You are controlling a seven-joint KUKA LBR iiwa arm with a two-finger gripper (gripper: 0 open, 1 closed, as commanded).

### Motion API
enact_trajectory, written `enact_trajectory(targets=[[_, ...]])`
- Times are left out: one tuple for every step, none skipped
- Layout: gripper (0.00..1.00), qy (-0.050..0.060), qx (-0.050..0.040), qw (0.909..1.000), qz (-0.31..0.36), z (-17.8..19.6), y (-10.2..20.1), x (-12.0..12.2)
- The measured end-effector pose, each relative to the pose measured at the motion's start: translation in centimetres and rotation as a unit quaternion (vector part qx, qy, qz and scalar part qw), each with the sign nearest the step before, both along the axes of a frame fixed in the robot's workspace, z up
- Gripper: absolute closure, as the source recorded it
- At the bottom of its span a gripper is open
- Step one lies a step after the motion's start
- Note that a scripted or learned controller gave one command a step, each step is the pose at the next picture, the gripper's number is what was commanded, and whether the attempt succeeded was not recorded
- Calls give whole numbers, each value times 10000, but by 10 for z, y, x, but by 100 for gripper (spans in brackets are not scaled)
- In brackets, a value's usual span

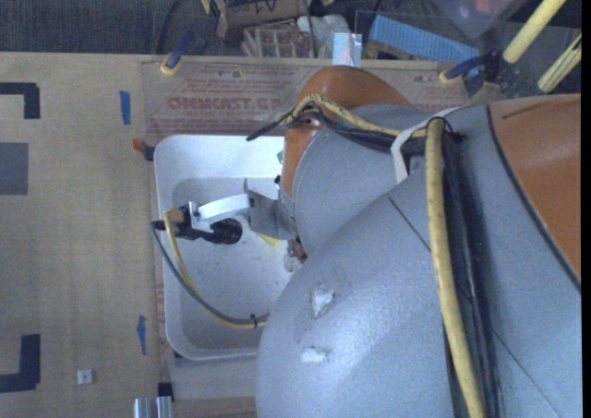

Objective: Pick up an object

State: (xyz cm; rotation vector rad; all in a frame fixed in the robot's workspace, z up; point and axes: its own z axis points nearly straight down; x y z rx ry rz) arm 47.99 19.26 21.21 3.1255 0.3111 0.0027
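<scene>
My arm covers most of the view and reaches down into a shallow white bin. The grey gripper hangs low over the bin's right half, close to the floor. The wrist hides its tips. A thin yellow sliver shows just under the gripper body; I cannot tell whether it is an object or cable. I cannot make out any object between the fingers. The visible bin floor to the left is bare white.
The arm hides everything to the right of the white bin. A pale wooden bench top with black corner marks and blue tape lies to the left. Boxes, clamps and a blue pad crowd the area behind the bench.
</scene>
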Motion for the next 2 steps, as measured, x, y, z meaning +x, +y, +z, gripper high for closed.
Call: enact_trajectory(targets=[[100, -25, 45, 10000, 10, -122, 34, 2], [0, -19, 31, 10000, 7, -123, 33, 1]])
